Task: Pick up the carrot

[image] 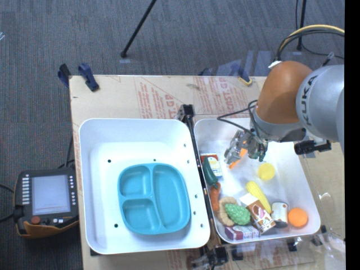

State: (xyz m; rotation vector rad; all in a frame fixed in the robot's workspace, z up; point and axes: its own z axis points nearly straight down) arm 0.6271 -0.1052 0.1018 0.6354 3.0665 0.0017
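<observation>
1. The gripper (246, 148) hangs low over the back part of the right bin (295, 167). Its tip is small and partly covered by the wrist, so I cannot tell if it is released or clenched.
2. The carrot (234, 161), as I judge it, is the slim orange piece directly under the gripper. It points down and to the left at a slant. Its upper end goes into the gripper and its lower end is free. I cannot tell if it is truly grasped or only touched.
3. A second long orange-red thing (214, 198) lies along the left wall of the same bin, so this reading is not fully sure.
4. The carrot looks like a small toy of smooth plastic. I expect it is light and stiff, not fragile, but a little slippery because it is round and tapered.
5. The best hold is probably across the thicker part, near the middle. At the thin point it could slide out or turn.
6. Near it lies a yellow ball (266, 171), smooth and round. Further to the front are a yellow corn cob (257, 191) with a ribbed surface, a bumpy green piece (237, 213) and an orange ball (298, 217).
7. The left bin (101, 145) is of white, hard plastic and holds a teal plate (169, 191) with three compartments. Both bins stand on a brown board tabletop (140, 94).
</observation>
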